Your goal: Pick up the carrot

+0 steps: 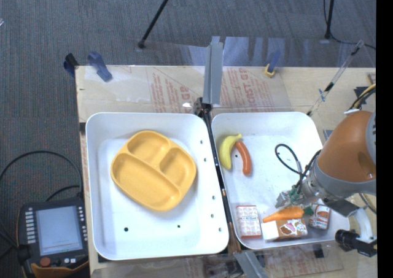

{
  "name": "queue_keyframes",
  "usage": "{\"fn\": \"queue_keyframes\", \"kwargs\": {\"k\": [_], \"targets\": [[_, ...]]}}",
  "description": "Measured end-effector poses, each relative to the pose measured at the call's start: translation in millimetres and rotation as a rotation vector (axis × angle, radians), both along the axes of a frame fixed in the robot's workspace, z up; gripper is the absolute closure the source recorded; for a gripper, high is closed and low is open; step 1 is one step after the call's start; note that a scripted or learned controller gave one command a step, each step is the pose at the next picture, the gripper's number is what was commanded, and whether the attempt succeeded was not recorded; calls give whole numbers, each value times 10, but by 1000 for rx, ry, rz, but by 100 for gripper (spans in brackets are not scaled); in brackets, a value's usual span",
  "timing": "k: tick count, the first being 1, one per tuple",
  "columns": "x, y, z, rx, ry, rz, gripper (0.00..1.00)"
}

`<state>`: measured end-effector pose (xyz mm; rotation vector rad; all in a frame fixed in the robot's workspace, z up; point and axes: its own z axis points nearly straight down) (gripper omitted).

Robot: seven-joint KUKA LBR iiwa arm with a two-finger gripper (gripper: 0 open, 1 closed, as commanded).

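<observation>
Carrot lies at right bin's near edge, wedged between small food boxes; gripper just above it, grip state unclear, arm crowding that corner to reach it

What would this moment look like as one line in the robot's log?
arm: over right bin | pincer: above carrot | carrot: lying in bin, not lifted | sausage: beside banana

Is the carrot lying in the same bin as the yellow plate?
No, the carrot lies in the right bin, while the plate sits in the left bin.
</observation>
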<state>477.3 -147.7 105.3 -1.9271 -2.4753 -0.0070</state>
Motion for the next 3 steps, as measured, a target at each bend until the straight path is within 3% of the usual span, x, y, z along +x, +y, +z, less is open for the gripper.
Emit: {"fn": "queue_keyframes", "kwargs": {"k": [1, 2, 3], "targets": [[-4, -3, -3, 0, 1, -1, 0], [-14, 400, -190, -5, 2, 15, 0], [-18, 391, -107, -3, 5, 11, 100]]}}
